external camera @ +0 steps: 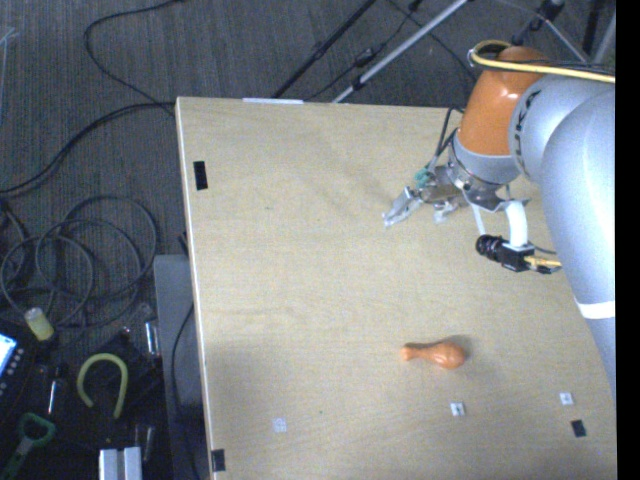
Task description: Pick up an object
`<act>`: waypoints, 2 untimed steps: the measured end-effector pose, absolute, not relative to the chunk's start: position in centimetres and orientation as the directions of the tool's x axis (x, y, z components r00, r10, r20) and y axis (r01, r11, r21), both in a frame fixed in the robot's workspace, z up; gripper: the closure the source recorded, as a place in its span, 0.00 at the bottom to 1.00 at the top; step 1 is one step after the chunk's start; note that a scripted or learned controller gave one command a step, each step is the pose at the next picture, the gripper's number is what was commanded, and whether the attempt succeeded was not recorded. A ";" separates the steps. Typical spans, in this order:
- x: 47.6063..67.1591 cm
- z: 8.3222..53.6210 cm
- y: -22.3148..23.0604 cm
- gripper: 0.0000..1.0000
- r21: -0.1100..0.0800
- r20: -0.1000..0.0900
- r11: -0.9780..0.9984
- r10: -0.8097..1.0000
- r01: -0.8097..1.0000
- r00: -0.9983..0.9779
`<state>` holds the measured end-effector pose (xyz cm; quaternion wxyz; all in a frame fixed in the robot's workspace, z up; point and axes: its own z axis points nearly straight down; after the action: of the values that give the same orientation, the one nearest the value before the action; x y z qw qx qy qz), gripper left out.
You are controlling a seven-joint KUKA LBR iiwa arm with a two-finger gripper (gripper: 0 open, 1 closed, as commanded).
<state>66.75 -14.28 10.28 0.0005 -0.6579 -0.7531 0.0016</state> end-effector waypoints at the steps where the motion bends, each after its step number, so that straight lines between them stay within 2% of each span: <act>1: 66.8 8.4 -14.6 0.00 -0.002 -0.001 0.407 0.913 0.913 -0.407; 2: 66.9 9.3 -14.5 1.00 0.001 0.001 0.407 0.913 0.913 -0.407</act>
<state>66.87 -14.48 9.32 0.0001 -0.5445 -0.8388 -0.0009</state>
